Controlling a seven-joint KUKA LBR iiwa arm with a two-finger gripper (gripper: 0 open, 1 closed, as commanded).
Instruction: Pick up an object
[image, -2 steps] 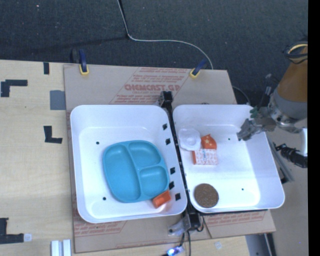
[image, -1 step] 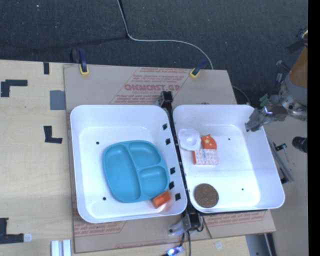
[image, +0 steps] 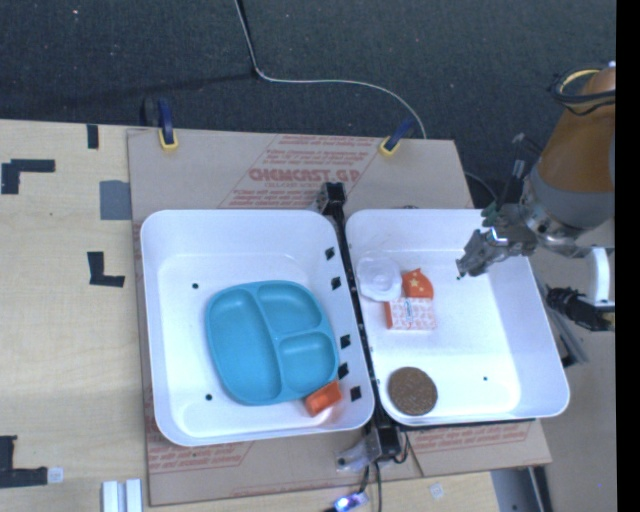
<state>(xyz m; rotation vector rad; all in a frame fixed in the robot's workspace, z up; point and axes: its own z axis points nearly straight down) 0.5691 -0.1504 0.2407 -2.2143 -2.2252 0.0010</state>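
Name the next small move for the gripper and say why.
Probably slide the gripper leftward across the right bin until it sits over the small carton. The gripper now hangs near that bin's upper right area, apart from the carton, with nothing visibly between its fingers, and the carton looks like the nearest object.

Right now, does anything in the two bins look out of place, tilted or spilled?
Nothing looks spilled or broken. The blue tray lies flat but turned at an angle in the left bin, with a small orange piece wedged at its lower corner. In the right bin, the carton lies on its side beside the brown disc.
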